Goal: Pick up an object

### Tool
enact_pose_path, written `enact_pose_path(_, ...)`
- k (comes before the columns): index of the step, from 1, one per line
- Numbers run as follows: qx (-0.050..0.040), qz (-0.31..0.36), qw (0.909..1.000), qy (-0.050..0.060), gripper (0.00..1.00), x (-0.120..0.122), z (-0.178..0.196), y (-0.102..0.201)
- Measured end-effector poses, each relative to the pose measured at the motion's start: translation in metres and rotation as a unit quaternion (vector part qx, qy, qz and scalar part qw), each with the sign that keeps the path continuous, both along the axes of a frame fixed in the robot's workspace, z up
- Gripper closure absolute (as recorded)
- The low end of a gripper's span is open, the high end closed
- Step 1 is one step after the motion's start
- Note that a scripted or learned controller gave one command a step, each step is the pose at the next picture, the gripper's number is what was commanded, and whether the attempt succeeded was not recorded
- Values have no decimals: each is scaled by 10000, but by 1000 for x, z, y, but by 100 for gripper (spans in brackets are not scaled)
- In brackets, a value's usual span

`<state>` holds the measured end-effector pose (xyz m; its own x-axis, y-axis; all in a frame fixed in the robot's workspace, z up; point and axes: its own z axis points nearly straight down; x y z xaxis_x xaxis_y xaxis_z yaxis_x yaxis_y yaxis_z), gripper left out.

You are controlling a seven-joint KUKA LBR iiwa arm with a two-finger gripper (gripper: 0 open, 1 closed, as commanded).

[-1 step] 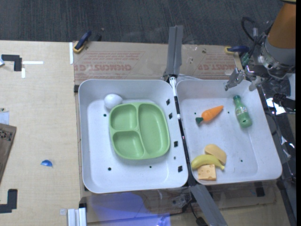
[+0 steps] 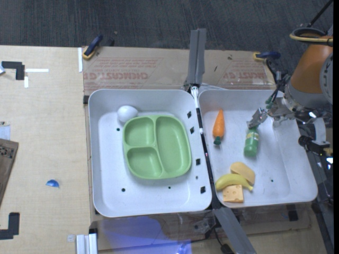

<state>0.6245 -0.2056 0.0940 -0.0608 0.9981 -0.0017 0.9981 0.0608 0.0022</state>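
Fingers (image 2: 258,118): at the right of the frame, over the upper part of the right bin, metal, pointing down and toward frame left. Nothing is seen between them; whether they are spread or closed cannot be told at this size.

Left of frame: pale wooden surface (image 2: 42,142), bearing a small blue item (image 2: 52,183) and black corner marks.

Left bin (image 2: 100,194): shallow, white, smooth plastic with rounded corners. It holds a green tray (image 2: 157,146) with three compartments, matte and rounded, and a white egg-shaped ball (image 2: 127,112) just beside the tray's upper left corner.

Right bin (image 2: 296,184): same make. From its left side: an orange carrot (image 2: 219,124), tapered, lying with its long axis up and down the frame, green end toward the bottom. Near the lower left: a yellow banana (image 2: 233,181), curved; a tan slice (image 2: 243,170) touching it; a holed wedge of cheese (image 2: 233,194) just below.

Green bottle (image 2: 251,143): small, glossy, cylindrical, lying directly below the fingers in the frame and close to them, long axis roughly up and down the frame with a slight tilt.

Judgement: the bottle is the nearest candidate. It lies just below and slightly left of the fingers; a short descent with the fingers closing across its narrow width would suit. A smooth round body may roll or slip.
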Motion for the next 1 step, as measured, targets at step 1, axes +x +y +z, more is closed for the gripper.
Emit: enact_pose_path(1, -5, -9, 10000, -6, 100, 0, 10, -1)
